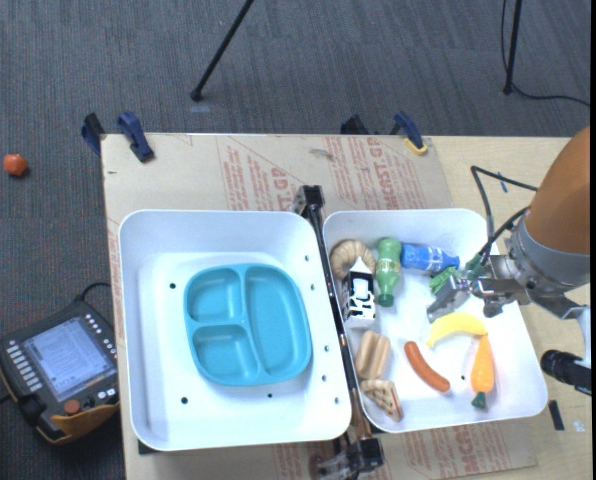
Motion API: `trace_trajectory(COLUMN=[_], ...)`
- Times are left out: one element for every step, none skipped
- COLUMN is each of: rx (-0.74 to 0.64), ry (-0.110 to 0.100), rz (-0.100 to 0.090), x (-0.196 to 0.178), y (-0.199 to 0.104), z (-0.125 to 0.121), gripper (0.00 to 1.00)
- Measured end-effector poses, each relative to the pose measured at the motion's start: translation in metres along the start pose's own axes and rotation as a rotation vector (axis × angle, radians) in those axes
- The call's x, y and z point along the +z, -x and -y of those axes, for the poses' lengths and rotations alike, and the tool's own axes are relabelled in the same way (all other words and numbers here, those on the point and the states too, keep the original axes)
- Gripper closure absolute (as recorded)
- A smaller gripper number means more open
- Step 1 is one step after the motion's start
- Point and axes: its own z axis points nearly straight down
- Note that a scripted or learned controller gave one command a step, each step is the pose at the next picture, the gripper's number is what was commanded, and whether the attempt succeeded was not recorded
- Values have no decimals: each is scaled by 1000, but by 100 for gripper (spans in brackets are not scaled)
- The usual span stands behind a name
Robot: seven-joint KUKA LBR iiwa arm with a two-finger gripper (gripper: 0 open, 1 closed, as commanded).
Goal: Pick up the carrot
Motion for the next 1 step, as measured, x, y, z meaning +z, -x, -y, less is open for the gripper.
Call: trace_trajectory(rx=[-76], ry=[0], rz=[0], x=[55], y=[39], z=[16], gripper=[0])
